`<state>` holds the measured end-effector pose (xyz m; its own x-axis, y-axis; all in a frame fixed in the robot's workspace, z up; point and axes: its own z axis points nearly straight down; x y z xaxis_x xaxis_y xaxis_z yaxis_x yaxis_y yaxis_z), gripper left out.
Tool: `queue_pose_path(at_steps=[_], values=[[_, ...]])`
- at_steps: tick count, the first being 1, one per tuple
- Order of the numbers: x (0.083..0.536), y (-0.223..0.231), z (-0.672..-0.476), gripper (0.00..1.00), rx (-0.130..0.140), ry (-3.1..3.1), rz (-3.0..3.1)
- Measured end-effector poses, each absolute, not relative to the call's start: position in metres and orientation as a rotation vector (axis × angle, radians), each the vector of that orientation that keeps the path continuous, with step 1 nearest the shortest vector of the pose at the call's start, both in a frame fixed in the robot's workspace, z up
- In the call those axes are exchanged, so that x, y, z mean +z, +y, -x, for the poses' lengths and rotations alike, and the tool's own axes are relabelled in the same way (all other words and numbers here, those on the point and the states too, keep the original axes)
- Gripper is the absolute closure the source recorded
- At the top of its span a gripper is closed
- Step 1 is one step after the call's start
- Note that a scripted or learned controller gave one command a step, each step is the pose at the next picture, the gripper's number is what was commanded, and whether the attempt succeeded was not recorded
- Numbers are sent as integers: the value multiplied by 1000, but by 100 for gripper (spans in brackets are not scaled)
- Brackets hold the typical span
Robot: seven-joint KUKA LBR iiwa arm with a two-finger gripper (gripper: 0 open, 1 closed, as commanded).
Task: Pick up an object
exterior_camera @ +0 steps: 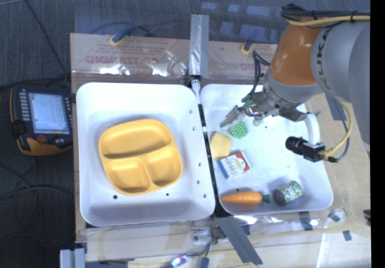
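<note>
Worktop carries two white bins; right bin (pixel 313 197) holds the items. Claw (pixel 240 114) hangs fingers apart, nothing between them, just above the green ball (pixel 239 130). Advice: centre over the ball, descend straight, clear of the yellow block (pixel 220 144) just left-below it.

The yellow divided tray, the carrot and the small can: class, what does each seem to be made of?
Yellow divided tray: probably moulded plastic, with a smooth, slightly glossy surface and soft rounded compartments.
Carrot: looks like a plastic toy, evenly orange with a smooth sheen.
Small can: possibly metal or plastic with a green printed label; its end looks greyish, but it is too small to be sure.
</note>
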<state>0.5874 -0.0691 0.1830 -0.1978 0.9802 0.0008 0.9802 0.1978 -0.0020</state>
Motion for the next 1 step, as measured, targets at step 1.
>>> queue_pose_path(at_steps=[1], values=[[90, -106, -614, 0, -10, -2384, 2063]])
